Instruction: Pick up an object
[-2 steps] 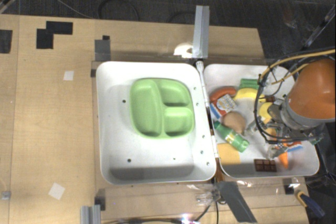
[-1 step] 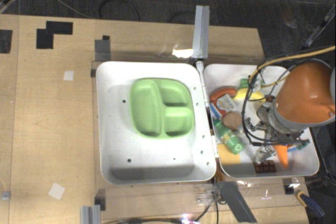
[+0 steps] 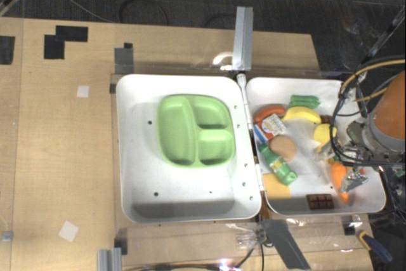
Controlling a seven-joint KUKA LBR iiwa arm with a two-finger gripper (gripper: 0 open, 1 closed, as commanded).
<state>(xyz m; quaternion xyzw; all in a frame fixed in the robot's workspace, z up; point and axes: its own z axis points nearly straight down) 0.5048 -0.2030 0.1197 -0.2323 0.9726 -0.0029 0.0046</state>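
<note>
Camera view is looking down on the bench (image 3: pixel 57 155), and going from the left, the left bin (image 3: pixel 136 136) is lying well apart from the gripper (image 3: pixel 353 181), across the divider. A green divided plate (image 3: pixel 193 130) is sitting in its middle, with bare white floor showing all around it, widest along the near wall. A grey post (image 3: pixel 243 35) is standing at the far end of the seam between the bins.

The right bin (image 3: pixel 374 197) is holding the clutter. Far from the gripper, against the divider side, a packet with a red and white label (image 3: pixel 271 125) is lying over something orange-red that is mostly hidden. A brown egg-shaped piece (image 3: pixel 283 148) is sitting near it, with a green block (image 3: pixel 283 172) and a yellow wedge (image 3: pixel 276 186) nearer the camera; a blue strip is peeking out at the divider, too narrow to identify. A green piece (image 3: pixel 304 101) and a yellow banana (image 3: pixel 302 115) are lying beyond the gripper toward the far wall. A dark brown bar (image 3: pixel 320 201) is resting at the near wall, just beside the gripper.

The gripper is hanging low in the bin's right part, touching or just over an orange object (image 3: pixel 340 176), which it is partly covering; whether the fingers are closed on it I cannot tell. A yellow item (image 3: pixel 322 133) is sitting just beyond it. The arm (image 3: pixel 388 117) is cut off at the frame's right, black and yellow cables looping over it.
</note>
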